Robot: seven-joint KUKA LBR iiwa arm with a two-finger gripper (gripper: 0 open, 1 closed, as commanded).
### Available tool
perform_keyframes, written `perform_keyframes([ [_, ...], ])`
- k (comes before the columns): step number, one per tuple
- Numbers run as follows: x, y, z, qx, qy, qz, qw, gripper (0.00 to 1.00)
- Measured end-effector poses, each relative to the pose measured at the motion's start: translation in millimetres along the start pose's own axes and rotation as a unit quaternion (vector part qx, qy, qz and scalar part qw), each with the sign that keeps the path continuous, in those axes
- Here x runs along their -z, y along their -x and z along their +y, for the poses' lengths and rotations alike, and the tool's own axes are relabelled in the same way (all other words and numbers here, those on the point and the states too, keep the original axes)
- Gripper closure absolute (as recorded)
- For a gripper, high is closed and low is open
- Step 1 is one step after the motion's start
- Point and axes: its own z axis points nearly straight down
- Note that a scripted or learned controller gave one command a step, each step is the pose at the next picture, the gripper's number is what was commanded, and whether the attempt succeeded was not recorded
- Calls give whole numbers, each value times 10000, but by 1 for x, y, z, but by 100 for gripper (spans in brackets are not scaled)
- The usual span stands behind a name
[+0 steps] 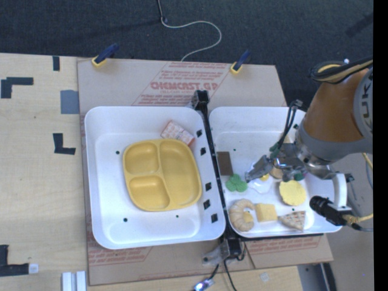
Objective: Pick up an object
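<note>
Over the right bin [242, 117] the grey arm [336, 117] with its orange band reaches in from the right, and its claw [259, 170] hangs low near the middle of that bin. One dark finger [256, 171] slants down and to the left, its tip close above a small green piece of toy food [235, 183] on the bin floor. Whether the tip touches that green piece cannot be told. How far the claw is parted cannot be told either, since the wrist and its fittings cover most of it, and nothing can be seen held in it.

Several toy foods lie in the right bin. A brown block [224, 162] rests against the divider wall just left of the claw. The green piece sits below it, with a small white bit beside it. Further toward the near edge lie a pale croissant [242, 213], a yellow cube of cheese [265, 212] just beside it, and a wedge of bread [293, 220] at the right. A round yellow slice [292, 193] lies under the wrist, apart from the finger.

The left bin [97, 162] holds a yellow divided plate [162, 174] with three compartments, lying flat near the middle. A small pink and white block [176, 131] rests just beyond the plate's far rim, touching or nearly touching it.

Both bins stand on a cardboard sheet [182, 80] held by two blue and yellow clamps [105, 54] at its far edge, and a thin white cable [188, 32] curls across the dark floor beyond.
</note>
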Motion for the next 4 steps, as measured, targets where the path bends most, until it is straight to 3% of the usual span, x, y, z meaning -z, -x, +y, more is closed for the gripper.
perform_keyframes([
  [1,7,0,3,18,73,-9,10000,0],
  [3,-101,5,6,14,44,-4,10000,0],
  [4,-121,4,6,16,65,-11,10000,0],
])
